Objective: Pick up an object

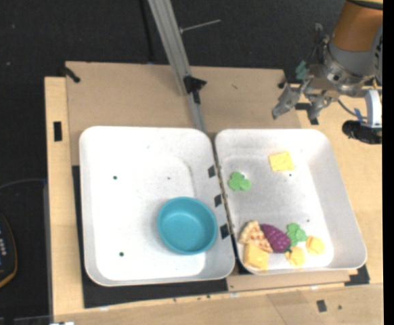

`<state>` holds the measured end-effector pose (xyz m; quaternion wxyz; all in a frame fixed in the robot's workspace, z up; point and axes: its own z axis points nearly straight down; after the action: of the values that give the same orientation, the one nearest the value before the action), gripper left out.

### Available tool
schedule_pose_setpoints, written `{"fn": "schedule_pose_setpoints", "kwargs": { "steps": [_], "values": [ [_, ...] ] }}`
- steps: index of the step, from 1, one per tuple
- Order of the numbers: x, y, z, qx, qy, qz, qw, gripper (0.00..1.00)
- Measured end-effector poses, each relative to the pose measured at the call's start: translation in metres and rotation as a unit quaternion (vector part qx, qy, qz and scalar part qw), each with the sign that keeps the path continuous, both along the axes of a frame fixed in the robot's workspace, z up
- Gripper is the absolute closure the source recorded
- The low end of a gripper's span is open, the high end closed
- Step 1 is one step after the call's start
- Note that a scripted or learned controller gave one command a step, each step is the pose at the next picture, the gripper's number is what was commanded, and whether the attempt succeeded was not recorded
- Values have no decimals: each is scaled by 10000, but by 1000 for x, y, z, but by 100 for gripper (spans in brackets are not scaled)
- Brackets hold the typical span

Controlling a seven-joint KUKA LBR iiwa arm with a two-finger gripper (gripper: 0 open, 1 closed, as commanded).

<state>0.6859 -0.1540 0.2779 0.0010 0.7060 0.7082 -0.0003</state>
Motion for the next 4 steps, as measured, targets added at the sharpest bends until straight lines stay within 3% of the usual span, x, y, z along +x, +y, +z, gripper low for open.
{"fn": "schedule_pose_setpoints", "kwargs": {
  "steps": [1,4],
  "values": [
    [0,0,0,-4,3,2,10000,0],
    [-11,-10,-156,1,24,-34,10000,0]
  ]
}}
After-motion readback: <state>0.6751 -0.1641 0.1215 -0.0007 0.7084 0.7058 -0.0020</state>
